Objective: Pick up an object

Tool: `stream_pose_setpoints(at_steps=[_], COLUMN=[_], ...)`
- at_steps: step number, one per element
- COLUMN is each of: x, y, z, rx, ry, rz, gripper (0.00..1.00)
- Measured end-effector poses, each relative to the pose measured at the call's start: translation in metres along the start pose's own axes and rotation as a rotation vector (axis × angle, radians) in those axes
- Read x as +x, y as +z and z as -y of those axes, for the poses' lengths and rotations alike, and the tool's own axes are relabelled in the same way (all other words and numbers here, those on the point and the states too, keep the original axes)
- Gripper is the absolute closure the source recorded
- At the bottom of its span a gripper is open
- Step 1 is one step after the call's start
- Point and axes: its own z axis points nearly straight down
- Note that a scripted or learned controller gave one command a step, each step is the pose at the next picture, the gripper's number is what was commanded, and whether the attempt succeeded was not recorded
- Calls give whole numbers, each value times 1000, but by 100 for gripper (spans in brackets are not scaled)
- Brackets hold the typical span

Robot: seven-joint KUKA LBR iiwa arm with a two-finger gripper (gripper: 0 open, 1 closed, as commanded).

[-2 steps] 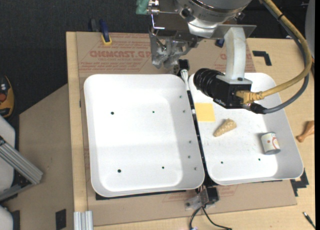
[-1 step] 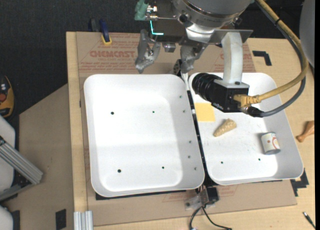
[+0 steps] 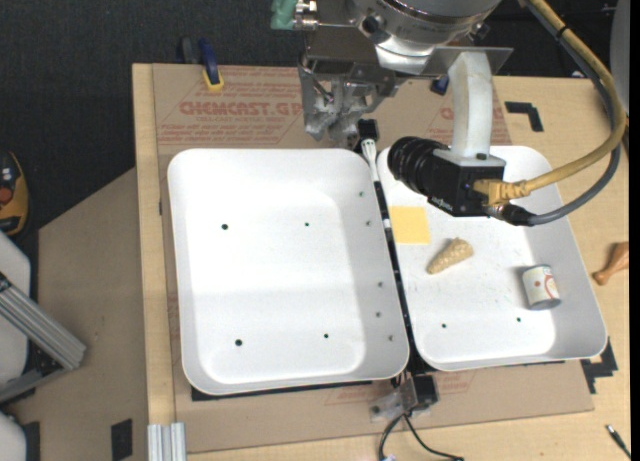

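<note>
Cone (image 3: 449,255) mid right bin (image 3: 570,339), gripper (image 3: 340,114) above bins' far edge

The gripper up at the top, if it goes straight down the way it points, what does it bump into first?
Probably the top rim of the left white bin, near where it meets the right white bin. The gripper hangs above there, though depth is hard to judge.

2 white bins (image 3: 270,349), yellow square (image 3: 409,224), tan cone (image 3: 450,255)
</note>
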Motion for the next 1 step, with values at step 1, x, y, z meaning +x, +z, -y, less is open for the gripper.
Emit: stream_pose_setpoints(at_steps=[1], x=[0], y=[1], z=[0], rx=[2], ry=[1], rz=[1], gripper=[0])
